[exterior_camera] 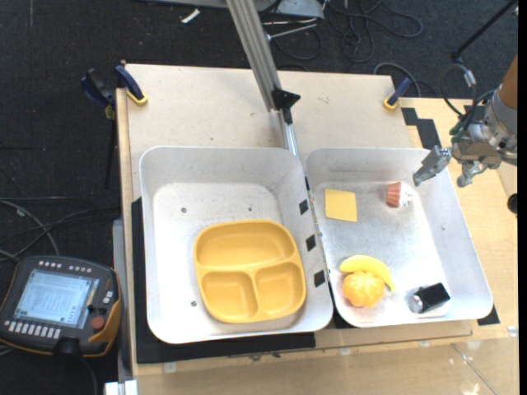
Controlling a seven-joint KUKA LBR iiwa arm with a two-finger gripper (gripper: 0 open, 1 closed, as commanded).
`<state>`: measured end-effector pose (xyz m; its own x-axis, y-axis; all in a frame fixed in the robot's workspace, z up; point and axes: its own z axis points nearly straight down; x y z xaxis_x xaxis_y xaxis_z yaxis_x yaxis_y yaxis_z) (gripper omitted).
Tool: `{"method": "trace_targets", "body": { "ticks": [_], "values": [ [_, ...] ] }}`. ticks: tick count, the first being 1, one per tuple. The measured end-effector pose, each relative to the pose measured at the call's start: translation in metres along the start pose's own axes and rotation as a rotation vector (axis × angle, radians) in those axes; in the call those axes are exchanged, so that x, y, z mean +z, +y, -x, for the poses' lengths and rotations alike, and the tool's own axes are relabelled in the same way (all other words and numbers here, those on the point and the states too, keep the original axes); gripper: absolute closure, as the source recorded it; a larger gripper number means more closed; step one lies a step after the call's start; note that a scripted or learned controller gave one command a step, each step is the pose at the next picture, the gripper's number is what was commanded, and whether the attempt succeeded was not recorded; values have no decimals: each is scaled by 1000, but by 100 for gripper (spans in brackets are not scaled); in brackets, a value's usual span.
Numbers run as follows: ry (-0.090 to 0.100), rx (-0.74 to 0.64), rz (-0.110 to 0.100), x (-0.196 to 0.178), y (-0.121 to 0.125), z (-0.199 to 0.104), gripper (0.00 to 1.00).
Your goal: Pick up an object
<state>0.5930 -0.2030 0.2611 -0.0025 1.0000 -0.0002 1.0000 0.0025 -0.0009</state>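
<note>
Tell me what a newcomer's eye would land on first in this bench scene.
The big yellow divided tray in the left bin stands out most. Next come the bright items in the right bin: a yellow square near its upper left, and a banana touching an orange at the front. At the right bin's upper right rim, the gripper hovers with fingers apart, holding nothing.
</note>
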Motion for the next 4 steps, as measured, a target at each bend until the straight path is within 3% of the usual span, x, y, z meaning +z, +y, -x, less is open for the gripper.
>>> {"method": "trace_targets", "body": {
  "ticks": [1, 4],
  "values": [
    [0, 0, 0, 0, 0, 0, 0],
    [1, 2, -3, 144, -4, 1, 0]
  ]
}}
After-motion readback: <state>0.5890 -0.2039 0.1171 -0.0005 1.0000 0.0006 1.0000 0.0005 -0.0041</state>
